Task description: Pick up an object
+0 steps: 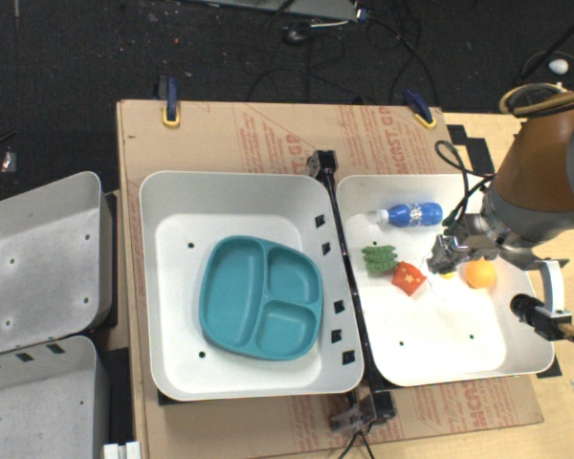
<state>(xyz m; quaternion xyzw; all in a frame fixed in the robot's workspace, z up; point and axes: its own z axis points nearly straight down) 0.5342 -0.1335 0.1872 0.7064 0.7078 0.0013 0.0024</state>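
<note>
I'm hovering the gripper (444, 254) low in the right bin (440, 352), between the red block (408, 277) and orange ball (479, 274) mid-bin, choosing a target; its opening I cannot tell.

We see a brown board bench (230, 127) bearing two shallow white bins, left bin (172, 352) and right bin (450, 357), side by side.

Arm (545, 175) cut off by right edge, upper part out of frame. Claw (444, 256) too small and dark to read fingers. Orange ball (479, 274) just right of claw, its top edge partly hidden under wrist.
</note>
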